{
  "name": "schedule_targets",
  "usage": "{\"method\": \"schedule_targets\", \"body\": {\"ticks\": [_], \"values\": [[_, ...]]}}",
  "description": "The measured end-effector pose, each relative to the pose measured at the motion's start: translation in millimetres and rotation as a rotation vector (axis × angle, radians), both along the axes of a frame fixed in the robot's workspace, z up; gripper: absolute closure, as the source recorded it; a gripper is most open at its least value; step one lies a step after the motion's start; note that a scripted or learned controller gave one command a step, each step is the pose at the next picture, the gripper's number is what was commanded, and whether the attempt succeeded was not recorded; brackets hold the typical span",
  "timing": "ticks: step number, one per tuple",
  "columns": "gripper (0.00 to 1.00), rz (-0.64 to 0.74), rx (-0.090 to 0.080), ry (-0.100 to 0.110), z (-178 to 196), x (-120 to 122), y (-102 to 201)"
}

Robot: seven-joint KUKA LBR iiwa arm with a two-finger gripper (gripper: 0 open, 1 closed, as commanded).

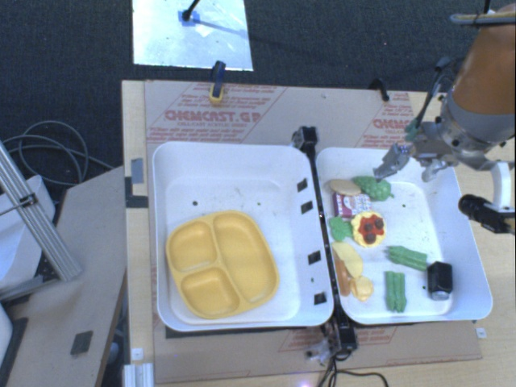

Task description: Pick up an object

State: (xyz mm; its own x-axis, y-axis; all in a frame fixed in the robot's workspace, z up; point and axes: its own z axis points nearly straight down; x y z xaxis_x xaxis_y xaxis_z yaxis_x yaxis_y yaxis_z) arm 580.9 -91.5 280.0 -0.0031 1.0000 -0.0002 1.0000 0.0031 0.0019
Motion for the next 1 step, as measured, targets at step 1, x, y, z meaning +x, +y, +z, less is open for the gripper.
{"method": "schedule_targets", "body": {"ticks": [1], "values": [[0.00,-0.007,0.001,0.014,-121.7,-46.8,-35.4]]}}
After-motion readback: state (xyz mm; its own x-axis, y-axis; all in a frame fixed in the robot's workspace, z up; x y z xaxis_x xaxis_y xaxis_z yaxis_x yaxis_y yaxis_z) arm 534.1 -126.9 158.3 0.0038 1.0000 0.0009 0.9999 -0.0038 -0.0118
